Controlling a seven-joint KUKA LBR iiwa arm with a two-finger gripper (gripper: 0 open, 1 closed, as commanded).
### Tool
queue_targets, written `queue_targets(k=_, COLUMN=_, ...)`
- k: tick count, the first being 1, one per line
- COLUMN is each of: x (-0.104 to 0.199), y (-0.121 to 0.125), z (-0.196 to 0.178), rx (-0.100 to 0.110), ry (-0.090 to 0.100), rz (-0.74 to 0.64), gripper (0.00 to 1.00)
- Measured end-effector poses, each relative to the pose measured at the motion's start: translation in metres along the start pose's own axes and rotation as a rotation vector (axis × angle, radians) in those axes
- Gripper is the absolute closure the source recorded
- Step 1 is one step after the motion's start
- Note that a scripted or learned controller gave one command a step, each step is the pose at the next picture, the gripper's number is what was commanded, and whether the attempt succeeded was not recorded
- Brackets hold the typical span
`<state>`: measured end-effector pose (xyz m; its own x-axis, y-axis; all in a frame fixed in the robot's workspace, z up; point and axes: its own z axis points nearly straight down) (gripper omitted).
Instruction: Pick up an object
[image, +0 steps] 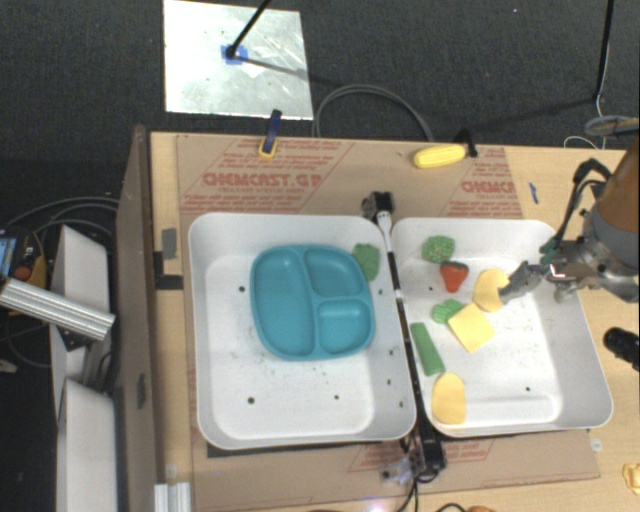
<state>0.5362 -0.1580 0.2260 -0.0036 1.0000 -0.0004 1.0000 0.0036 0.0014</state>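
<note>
The right bin (575, 395) holds several toy foods: a green leafy piece (437, 248), a red strawberry (454, 275), a pale yellow rounded piece (487, 290), a yellow square block (471, 327), a small green bit (445, 312), a long green stick (427, 348) and a yellow oval (449, 398). My gripper (513, 282) reaches in from the right, low over the bin, with its tip right beside the pale yellow rounded piece on that piece's right side. Whether it touches the piece is unclear.
The left bin (225, 400) carries a blue divided plate (310, 300), with a green toy (367, 260) at the plate's upper right corner. A black divider (398, 300) runs between the bins. A yellow object (438, 155) lies on the cardboard behind them.
</note>
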Motion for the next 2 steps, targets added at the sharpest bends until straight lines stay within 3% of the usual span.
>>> queue_targets(k=1, x=0.038, y=0.035, z=0.116, rx=0.004, ry=0.003, rz=-0.005, gripper=0.0)
queue_targets(k=2, x=0.04, y=0.021, z=0.142, rx=0.0, ry=0.0, rz=0.002, gripper=0.0)
